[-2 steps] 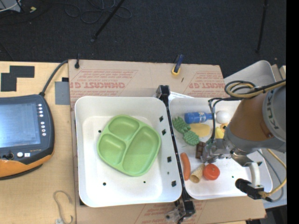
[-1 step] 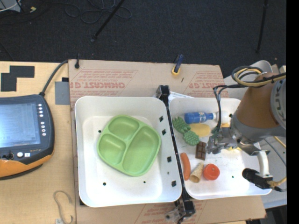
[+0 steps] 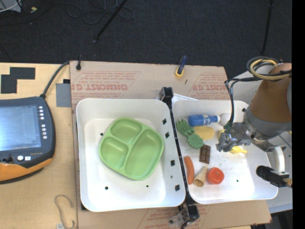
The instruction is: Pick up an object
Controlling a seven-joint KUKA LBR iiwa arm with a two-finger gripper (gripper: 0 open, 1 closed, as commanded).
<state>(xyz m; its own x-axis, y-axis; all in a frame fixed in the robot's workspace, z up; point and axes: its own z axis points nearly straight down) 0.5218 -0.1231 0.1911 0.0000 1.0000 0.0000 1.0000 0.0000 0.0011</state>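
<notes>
Item 1, left bin (image 3: 90, 175): it is sitting well off to the left of my gripper (image 3: 228, 142), carrying a green divided tray (image 3: 132, 148) that is lying flat, slightly turned.

Item 2, right bin (image 3: 238, 187): I am reaching into this one from the right, my gripper hovering low over its right half.

Item 3, my gripper: it is hanging directly beside a small yellow object (image 3: 238, 150), which is showing just at its lower right edge. I cannot tell how far my fingers are parted, nor whether anything is sitting between them.

Item 4, blue bottle (image 3: 202, 119): it is lying on its side up and to the left of my gripper, white cap pointing toward me.

Item 5, green leafy toy (image 3: 189, 133): it is lying further left, near the divider between the bins.

Item 6, pale yellow piece (image 3: 205, 132): it is resting just left of my gripper, under the bottle.

Item 7, orange carrot (image 3: 189, 169): it is lying below and well left.

Item 8, cone (image 3: 200, 177) and red tomato (image 3: 215, 175): they are sitting side by side below my gripper.

Item 9, brown chocolate bar (image 3: 205, 153): it is lying just below-left.
</notes>
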